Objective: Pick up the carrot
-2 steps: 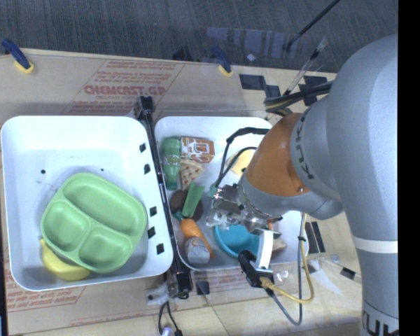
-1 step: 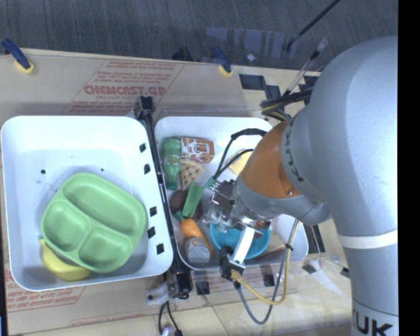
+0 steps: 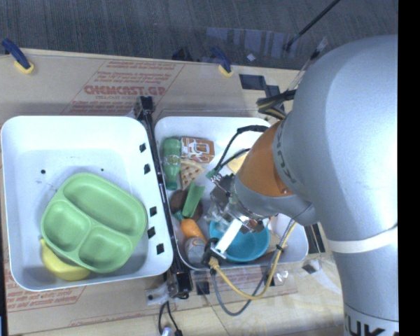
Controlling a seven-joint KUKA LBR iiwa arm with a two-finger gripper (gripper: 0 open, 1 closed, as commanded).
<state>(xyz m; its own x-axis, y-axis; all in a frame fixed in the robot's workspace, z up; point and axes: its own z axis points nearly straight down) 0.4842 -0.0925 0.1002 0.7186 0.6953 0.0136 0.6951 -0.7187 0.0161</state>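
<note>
Looming over the right bin (image 3: 297, 240), my grey arm (image 3: 350, 159) hangs its claw (image 3: 220, 240) just beside the carrot (image 3: 191, 228) near the bin's left wall; its grip I cannot tell, so I judge myself still approaching, needing to centre above it.

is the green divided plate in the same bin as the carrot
No, the green divided plate lies in the left bin, while the carrot lies in the right bin among other items.
</note>
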